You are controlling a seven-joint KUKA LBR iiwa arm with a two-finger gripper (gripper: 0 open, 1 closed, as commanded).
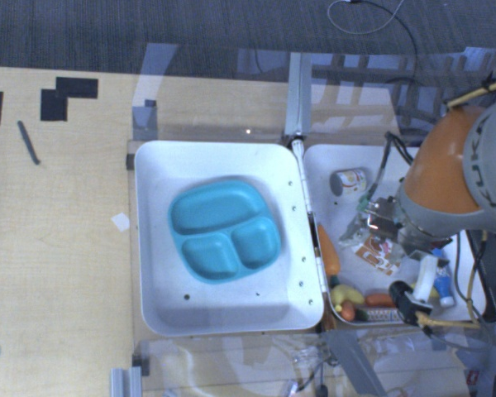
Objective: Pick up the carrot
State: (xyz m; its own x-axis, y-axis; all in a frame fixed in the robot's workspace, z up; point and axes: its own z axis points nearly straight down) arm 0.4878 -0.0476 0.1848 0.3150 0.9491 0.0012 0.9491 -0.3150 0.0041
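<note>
The carrot [331,253] lies untouched against the right bin's [347,160] left wall. The gripper [365,224] hovers just right of it, grip state unclear. The pickup remains undone.

Bright, even overhead light falls on the scene with soft shadows. Faint glare streaks a clear panel [231,81] at twelve o'clock; focus is slightly soft.
</note>
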